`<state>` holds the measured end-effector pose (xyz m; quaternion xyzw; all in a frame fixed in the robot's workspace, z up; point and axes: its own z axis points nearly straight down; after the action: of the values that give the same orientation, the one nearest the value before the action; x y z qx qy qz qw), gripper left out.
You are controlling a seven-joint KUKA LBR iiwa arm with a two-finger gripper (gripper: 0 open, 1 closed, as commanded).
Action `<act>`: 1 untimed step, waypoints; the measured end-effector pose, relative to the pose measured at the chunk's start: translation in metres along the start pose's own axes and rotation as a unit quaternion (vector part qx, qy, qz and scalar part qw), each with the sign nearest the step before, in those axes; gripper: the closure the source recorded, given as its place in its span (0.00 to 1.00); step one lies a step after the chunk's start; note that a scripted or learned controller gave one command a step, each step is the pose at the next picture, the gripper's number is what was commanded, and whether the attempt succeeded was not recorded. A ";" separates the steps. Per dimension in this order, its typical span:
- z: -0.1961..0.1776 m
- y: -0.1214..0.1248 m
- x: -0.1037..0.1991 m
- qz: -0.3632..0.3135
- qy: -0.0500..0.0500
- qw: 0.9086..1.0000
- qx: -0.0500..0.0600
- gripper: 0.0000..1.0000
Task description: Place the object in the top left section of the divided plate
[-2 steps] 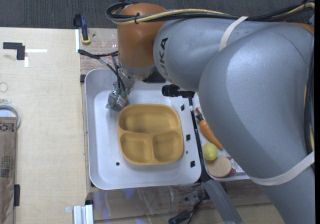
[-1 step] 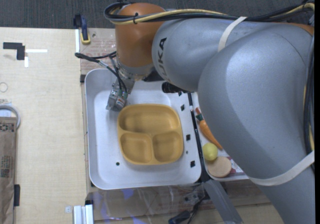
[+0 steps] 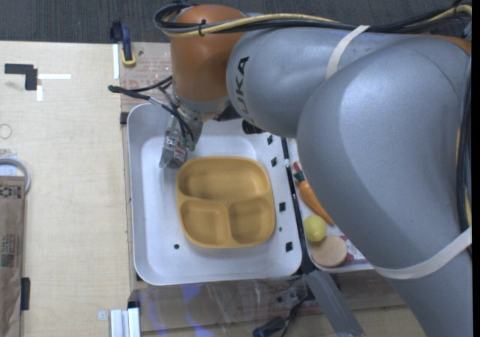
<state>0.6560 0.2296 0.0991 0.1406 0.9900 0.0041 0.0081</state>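
A yellow divided plate (image 3: 225,179) lies in the left white bin (image 3: 150,245), with one wide section at the far side and two small sections at the near side; all three look bare. My gripper (image 3: 175,152) hangs just off the plate's far left corner, low over the bin floor. The grey arm and its orange band (image 3: 201,50) reach in above it from the right. I see no object at the gripper's tip. The arm hides most of the right bin.
In the right bin, beside the arm, lie an orange carrot (image 3: 308,197), a small yellow fruit (image 3: 315,229) and a tan round piece (image 3: 328,251). The wooden bench (image 3: 67,178) spreads to the left, with a brown bag (image 3: 10,253) at its left edge.
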 end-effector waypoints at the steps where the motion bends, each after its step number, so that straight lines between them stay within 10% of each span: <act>1: -0.001 0.004 0.005 -0.160 -0.002 0.987 -0.005 1.00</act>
<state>0.6526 0.2349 0.0999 -0.0197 0.9997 0.0072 0.0111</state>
